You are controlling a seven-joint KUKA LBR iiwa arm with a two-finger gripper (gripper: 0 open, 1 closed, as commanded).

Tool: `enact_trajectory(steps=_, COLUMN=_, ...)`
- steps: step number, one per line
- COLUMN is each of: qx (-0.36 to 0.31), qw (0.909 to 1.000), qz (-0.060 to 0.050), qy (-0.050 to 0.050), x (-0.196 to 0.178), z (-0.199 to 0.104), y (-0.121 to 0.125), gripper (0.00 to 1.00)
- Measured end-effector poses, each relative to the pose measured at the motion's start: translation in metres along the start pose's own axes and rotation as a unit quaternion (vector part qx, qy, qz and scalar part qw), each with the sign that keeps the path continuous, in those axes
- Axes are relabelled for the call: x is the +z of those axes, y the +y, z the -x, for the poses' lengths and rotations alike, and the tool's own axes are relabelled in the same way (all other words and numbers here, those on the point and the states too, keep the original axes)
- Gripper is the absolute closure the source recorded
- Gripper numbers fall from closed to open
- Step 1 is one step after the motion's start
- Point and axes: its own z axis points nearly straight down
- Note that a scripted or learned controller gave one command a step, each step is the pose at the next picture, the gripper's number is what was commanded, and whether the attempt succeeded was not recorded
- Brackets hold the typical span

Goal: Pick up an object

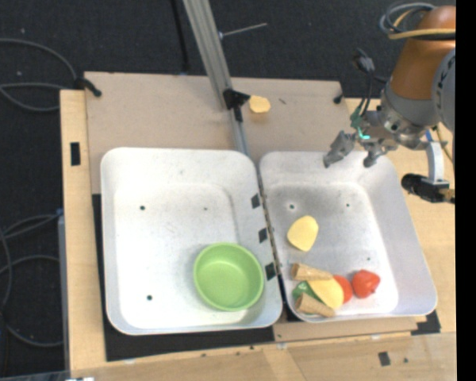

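My gripper [353,155] hangs over the far edge of the right bin [397,213], fingers spread open with nothing between them. In that bin a pale yellow flat piece [302,232] lies near the middle left. At the near edge sits a cluster: a tan cone-like piece [311,273], a yellow lemon-shaped piece [327,293], a green bit [300,290] and a red tomato-like piece [366,282]. A green bowl [228,275] stands in the near right part of the left bin [143,213].
A slanted aluminium post [210,46] rises from behind the bins' shared edge. A small yellow piece [259,104] lies on the board behind the bins. Black clips [263,234] sit along the divider between the bins.
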Motion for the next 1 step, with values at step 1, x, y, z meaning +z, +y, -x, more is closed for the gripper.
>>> enact_trajectory(steps=1, qx=0.000, qw=1.0000, qz=-0.002, qy=0.000, x=0.0435, z=-0.0035, y=-0.0038, gripper=0.00)
